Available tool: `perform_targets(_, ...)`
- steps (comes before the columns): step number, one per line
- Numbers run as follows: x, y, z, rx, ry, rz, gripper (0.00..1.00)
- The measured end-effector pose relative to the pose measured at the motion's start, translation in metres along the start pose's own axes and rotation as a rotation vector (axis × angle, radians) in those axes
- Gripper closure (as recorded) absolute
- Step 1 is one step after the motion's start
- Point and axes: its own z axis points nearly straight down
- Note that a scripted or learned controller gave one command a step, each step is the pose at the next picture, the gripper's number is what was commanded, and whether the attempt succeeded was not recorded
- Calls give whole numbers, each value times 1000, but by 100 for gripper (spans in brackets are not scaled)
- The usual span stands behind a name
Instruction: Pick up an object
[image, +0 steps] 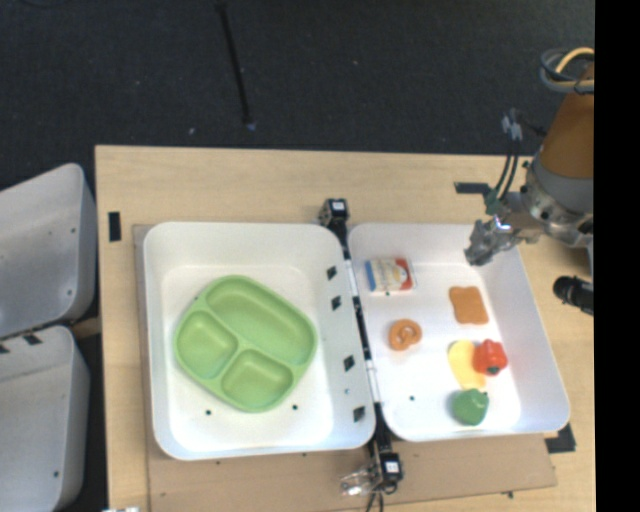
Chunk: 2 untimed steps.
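The right bin (400, 412) holds several small items: a white packet with a red and blue label (388, 274), an orange ring-shaped piece (404, 334), an orange-brown slab (468, 305), a yellow piece (461, 361), a red pepper (490, 356) and a green pepper (468, 406). My gripper (486, 242) hangs over the bin's far right corner, up and to the right of the orange-brown slab. Nothing shows between its tips.
The left bin (160, 250) carries a green divided plate (246, 342). A row of black clips (350, 330) runs along the seam between the bins. The grey arm with its orange band (570, 140) enters from the right edge. A white shape (40, 260) lies left of the bench.
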Motion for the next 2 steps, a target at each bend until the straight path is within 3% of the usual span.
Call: perform_targets(2, 103, -2, -18, 1, 1, -1, 100)
